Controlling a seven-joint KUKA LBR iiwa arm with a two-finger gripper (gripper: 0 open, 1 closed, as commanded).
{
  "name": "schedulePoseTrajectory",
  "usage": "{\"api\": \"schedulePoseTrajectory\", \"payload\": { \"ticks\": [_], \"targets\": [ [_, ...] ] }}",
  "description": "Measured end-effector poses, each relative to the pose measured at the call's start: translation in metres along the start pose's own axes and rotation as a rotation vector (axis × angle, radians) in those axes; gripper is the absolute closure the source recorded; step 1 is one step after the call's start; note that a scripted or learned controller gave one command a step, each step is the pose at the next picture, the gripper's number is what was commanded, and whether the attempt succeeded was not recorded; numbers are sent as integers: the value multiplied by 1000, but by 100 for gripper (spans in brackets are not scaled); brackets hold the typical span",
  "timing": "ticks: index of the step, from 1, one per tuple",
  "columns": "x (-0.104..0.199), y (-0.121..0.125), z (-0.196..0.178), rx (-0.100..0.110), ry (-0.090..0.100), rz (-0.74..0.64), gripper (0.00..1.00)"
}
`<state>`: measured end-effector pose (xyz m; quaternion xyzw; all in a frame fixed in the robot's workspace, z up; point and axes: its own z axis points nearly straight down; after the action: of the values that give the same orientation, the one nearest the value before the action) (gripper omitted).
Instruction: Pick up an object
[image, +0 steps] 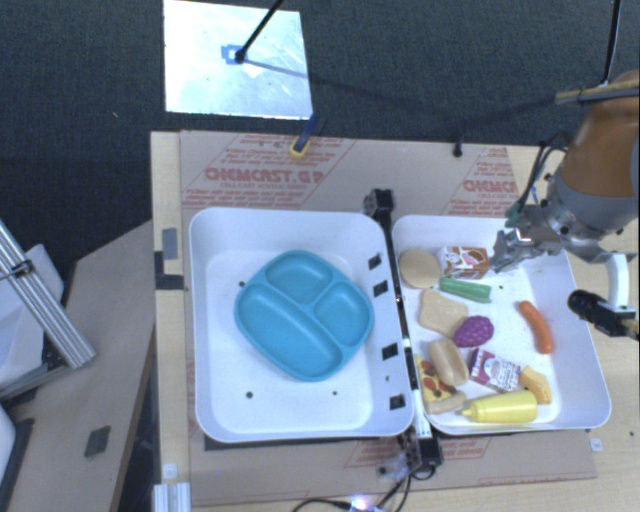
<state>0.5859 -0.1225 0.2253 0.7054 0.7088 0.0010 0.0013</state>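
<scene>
The right bin (580, 330) holds several toy foods: a round tan bun (420, 268), a small printed carton (463, 261), a green stick (466, 290), a tan bread slice (441, 312), a purple piece (474, 330), an orange sausage (536, 327), a red-white packet (494, 370), a hot dog bun (447, 362), a pizza slice (432, 383) and a yellow mustard bottle (499, 407). My gripper (507, 250) hangs over the bin's upper part, just right of the carton and above the green stick. Nothing shows between its fingers.
The left bin (215, 300) carries a blue divided plate (303, 314). A black divider with clips (390, 300) separates the bins. A shiny metal sheet (238, 58) lies beyond the bench. A black part (603, 312) juts in at the right bin's edge.
</scene>
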Motion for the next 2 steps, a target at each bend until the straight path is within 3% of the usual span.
{"api": "schedulePoseTrajectory", "payload": {
  "ticks": [2],
  "targets": [
    [96,14,-11,1,2,-4,100]
  ]
}}
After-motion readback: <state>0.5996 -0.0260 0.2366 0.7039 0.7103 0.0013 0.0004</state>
